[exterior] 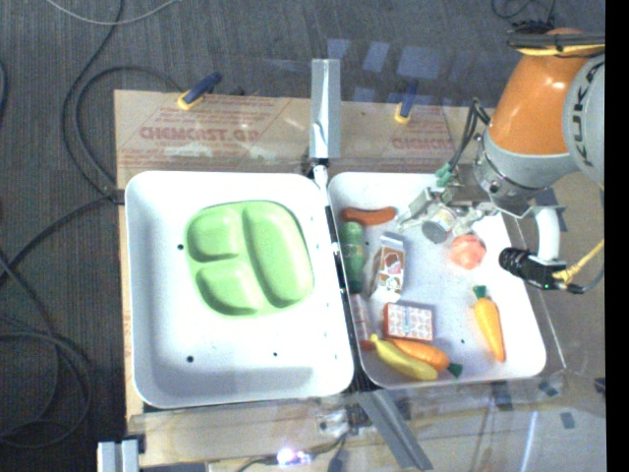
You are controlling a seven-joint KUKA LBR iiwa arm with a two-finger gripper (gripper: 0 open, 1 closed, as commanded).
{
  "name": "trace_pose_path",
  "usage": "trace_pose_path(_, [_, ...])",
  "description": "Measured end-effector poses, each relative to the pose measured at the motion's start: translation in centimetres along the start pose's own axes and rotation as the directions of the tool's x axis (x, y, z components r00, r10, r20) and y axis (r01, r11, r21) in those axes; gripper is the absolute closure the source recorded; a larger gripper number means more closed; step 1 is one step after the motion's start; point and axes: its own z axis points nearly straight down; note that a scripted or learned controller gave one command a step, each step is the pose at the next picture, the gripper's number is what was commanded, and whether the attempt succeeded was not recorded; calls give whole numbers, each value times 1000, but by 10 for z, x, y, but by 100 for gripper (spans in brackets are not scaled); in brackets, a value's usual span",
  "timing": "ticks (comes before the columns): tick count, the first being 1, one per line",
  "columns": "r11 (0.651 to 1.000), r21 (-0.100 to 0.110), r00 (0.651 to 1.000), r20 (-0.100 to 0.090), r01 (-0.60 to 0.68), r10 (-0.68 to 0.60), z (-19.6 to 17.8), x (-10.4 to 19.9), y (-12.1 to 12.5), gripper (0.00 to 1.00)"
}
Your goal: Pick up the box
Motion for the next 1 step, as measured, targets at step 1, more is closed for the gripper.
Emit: trace_pose_path(1, [989,-30,990,8,142,-142,115,-9,-35,0])
